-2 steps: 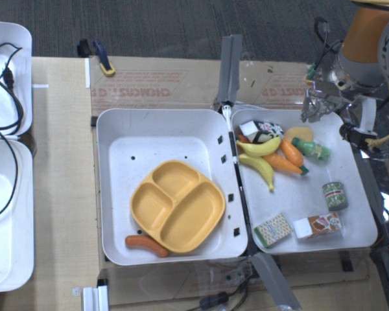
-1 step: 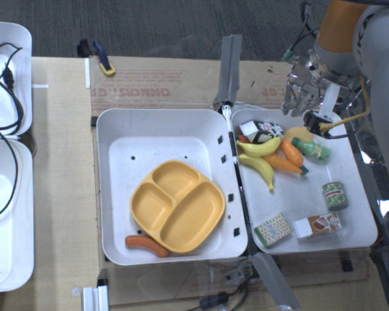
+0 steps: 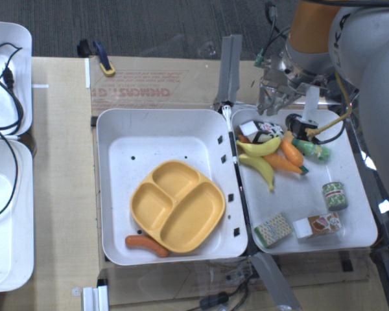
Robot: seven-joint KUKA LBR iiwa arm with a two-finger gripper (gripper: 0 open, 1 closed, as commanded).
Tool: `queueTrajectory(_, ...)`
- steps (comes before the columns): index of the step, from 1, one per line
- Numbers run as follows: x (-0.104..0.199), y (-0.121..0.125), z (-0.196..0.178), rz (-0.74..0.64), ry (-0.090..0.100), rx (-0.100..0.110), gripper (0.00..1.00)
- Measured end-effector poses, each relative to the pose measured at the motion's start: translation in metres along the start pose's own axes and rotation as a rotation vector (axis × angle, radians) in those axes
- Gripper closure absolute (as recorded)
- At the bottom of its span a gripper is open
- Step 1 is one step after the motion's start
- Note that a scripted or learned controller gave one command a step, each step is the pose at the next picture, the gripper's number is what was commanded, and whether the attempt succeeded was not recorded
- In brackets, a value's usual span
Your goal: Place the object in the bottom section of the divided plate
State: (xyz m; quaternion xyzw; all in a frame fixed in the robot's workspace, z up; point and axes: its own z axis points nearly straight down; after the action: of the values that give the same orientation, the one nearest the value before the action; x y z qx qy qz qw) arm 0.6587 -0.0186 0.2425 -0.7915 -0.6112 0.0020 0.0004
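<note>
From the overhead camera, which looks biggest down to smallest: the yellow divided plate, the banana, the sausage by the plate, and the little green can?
1. Yellow divided plate, by far the largest.
2. Banana.
3. Sausage, a little shorter and slimmer than the banana, though the two look close.
4. Green can, the smallest.

The divided plate is plain mustard yellow, sitting in a white bin; the sausage at its edge is orange-red. Directly below the metallic grey end effector, the two bananas are yellow with darker tips, and the carrot beside them is orange. Farther from the end effector, the small can wears a green-and-white label, one carton is green with a speckled pattern, and the other carton is white with red print. The table is pale wood.
</note>
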Motion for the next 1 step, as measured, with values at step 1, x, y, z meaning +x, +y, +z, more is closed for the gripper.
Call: queueTrajectory(1,0.0025,-0.0335,0.0043,-0.053,0.001,0.0,1.0)
